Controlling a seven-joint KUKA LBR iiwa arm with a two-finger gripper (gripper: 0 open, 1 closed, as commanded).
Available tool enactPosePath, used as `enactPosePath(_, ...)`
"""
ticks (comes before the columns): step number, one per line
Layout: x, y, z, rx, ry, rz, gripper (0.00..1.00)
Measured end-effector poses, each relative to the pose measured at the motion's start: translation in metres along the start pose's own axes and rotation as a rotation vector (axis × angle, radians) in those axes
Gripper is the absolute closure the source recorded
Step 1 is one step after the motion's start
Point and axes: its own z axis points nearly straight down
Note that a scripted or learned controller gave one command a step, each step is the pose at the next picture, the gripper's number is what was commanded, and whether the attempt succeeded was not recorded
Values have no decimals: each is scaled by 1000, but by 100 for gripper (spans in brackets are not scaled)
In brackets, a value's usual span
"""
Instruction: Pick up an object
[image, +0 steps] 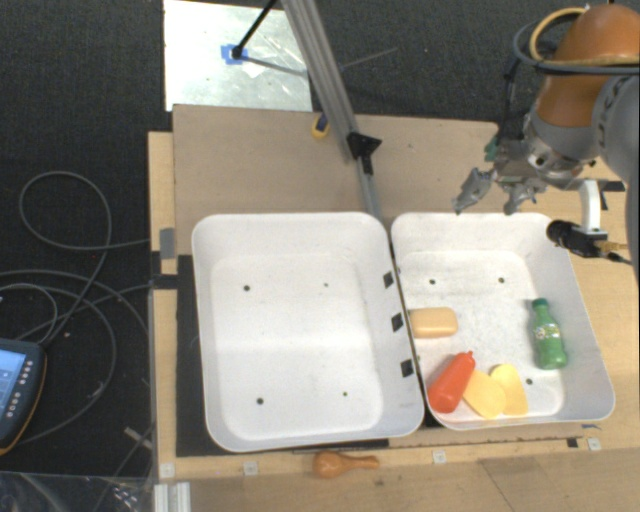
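My gripper (490, 198) hangs open above the far rim of the right bin (480, 225), with nothing between its fingers. In that bin lie a tan block (433, 322) near the left wall, a red bottle-shaped toy (451, 381) at the front left, two yellow pieces (497, 392) beside it, and a green bottle (547, 334) near the right wall. All these objects lie well in front of the gripper, toward the bin's near half.
The left bin (290, 330) stands next to the right one, joined by black clips (397, 322). A slanted metal pole (335, 95) crosses the bench behind the bins. A tan pear-shaped toy (340, 463) lies on the bench's front edge. Cables trail on the floor at left.
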Motion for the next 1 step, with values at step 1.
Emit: enactPosePath(1, -4, 2, 62, 3, 0, 4, 0)
